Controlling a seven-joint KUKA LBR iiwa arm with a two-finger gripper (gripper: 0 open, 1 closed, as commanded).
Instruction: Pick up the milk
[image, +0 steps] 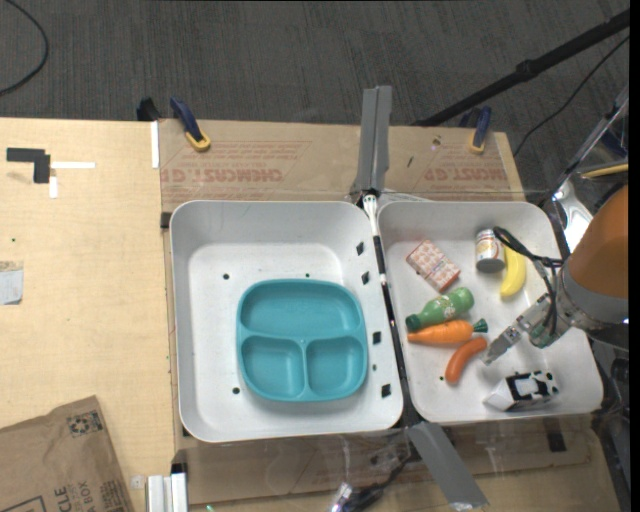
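Note:
The milk (522, 390) is a small white carton with black patches. It lies on its side in the front right corner of the right bin (430, 400). My gripper (502, 346) hangs over that bin just above and left of the carton, apart from it, with its tip close to the orange sausage (462, 359). Nothing shows held in it. The grey arm with its orange band (605, 262) comes in from the right.
The right bin also holds a carrot (440, 335), a green bottle (440, 309), a pink packet (432, 264), a small can (489, 250) and a banana (513, 273). In the left bin (200, 300) sits a teal divided plate (302, 339).

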